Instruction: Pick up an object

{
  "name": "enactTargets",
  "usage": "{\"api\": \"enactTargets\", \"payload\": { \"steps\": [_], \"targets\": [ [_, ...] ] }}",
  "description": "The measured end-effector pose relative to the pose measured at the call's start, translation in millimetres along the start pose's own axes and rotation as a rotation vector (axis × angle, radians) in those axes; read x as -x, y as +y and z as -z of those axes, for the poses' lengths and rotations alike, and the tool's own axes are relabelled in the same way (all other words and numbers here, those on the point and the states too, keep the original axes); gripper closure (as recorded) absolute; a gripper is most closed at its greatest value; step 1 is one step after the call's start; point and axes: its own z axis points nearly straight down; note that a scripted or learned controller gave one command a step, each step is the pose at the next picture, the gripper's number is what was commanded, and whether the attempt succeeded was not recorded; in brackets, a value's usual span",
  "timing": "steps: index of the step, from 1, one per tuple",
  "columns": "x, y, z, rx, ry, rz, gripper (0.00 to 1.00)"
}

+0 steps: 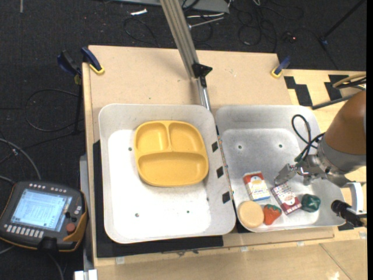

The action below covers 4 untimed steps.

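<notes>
Arm [348,134] cut off at right edge

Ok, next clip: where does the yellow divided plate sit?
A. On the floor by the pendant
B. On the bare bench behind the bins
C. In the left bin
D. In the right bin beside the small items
C: the yellow divided plate lies flat in the left bin, while the small cartons and toy food cluster in the right bin.
</notes>
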Motion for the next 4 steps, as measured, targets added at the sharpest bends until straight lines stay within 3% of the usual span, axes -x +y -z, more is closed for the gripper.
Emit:
{"api": "enactTargets", "payload": {
  "steps": [1, 3, 4],
  "targets": [
    [0, 1, 12, 0.003, -0.001, 0.001, 1.00],
    [-4, -6, 134, 0.006, -0.002, 0.003, 1.00],
    [-4, -5, 134, 0.001, 0.000, 0.002, 1.00]
  ]
}}
